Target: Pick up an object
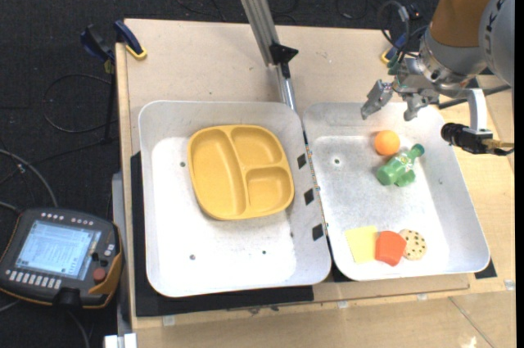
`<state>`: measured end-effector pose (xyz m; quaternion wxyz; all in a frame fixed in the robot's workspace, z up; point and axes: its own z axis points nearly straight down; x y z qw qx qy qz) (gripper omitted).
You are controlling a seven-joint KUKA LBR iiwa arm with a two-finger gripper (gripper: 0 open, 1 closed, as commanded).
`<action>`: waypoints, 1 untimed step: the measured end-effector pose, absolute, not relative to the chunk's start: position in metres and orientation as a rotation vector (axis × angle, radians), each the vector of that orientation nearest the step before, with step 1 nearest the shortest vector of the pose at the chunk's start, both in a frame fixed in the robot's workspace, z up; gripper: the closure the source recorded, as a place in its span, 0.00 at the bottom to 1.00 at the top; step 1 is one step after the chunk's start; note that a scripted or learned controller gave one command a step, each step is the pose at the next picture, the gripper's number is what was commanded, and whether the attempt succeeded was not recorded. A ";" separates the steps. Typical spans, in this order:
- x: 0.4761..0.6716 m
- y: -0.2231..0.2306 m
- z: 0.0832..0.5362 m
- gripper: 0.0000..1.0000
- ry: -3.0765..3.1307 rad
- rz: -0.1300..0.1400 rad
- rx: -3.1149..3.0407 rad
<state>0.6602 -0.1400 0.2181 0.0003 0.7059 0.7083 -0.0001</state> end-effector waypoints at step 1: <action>0.660 -0.140 0.218 0.00 2.225 -0.001 2.217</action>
